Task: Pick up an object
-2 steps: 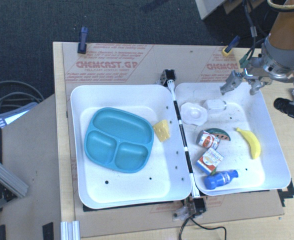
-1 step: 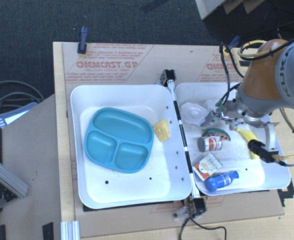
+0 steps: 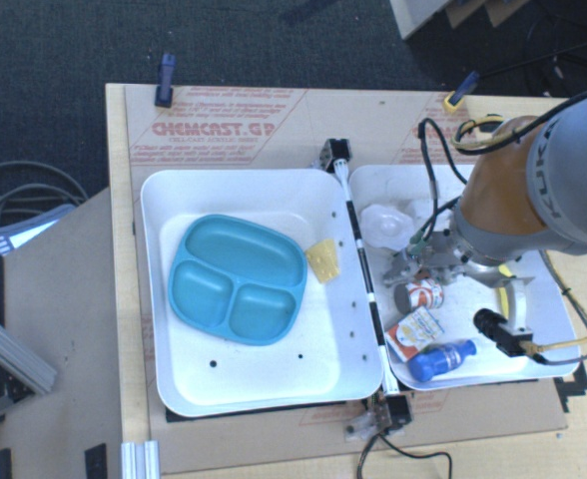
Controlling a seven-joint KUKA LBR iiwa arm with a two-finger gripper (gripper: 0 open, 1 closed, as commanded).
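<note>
The gripper (image 3: 420, 270) is low in the right bin (image 3: 545, 363), its metal parts crowded over a small red-and-white can (image 3: 425, 295); whether it is apart, together or clamped on the can, I cannot tell. Just below the can lies an orange-and-white pouch (image 3: 411, 333), and touching that pouch's lower right side a blue bottle (image 3: 439, 359) lies on its side. Above the gripper sits a clear plastic cup (image 3: 384, 225). The grey arm (image 3: 571, 173) with its orange band reaches in from the right. In the left bin (image 3: 174, 367) rests a blue 3-compartment plate (image 3: 237, 279), with a pale yellow sponge piece (image 3: 322, 260) just beside its right edge.
</note>
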